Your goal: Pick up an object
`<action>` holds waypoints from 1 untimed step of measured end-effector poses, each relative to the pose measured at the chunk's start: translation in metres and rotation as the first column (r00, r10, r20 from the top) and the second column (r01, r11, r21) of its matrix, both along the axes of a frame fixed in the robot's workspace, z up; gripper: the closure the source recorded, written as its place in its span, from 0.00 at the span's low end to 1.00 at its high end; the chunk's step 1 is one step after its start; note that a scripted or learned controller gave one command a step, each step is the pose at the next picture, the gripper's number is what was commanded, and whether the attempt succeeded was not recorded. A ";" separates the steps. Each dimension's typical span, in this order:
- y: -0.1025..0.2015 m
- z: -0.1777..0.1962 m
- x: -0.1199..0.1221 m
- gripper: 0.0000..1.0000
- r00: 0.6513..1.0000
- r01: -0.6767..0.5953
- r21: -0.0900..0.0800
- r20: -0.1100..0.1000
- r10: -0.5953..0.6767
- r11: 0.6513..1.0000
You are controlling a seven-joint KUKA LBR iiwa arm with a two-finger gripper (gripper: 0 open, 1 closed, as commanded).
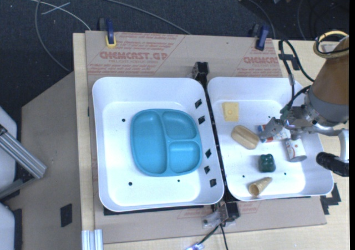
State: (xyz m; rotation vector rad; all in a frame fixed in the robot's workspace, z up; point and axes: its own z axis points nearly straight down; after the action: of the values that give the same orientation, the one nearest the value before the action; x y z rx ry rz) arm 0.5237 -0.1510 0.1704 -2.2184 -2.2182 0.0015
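Claw (273, 130) low over right bin (244, 89) | beside tan block (244, 137)

- Two white bins: left bin (105, 132), right bin (244, 91)
- One blue divided plate (165, 142)
- One yellow square piece (231, 111)
- One tan block (244, 137)
- One green object (267, 162)
- One cone (259, 186)
- One small can (294, 150)

Bright, even overhead light; white bins (150, 91) glare slightly; soft focus throughout

Grey arm (326, 105), orange band, black cables, metal pincer (273, 129)
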 end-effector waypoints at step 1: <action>-0.004 -0.048 -0.007 0.00 1.000 0.001 0.000 0.000 -0.001 1.000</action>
State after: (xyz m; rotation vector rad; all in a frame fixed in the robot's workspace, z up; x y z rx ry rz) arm 0.5167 -0.1555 0.1226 -2.2190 -2.2176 0.0016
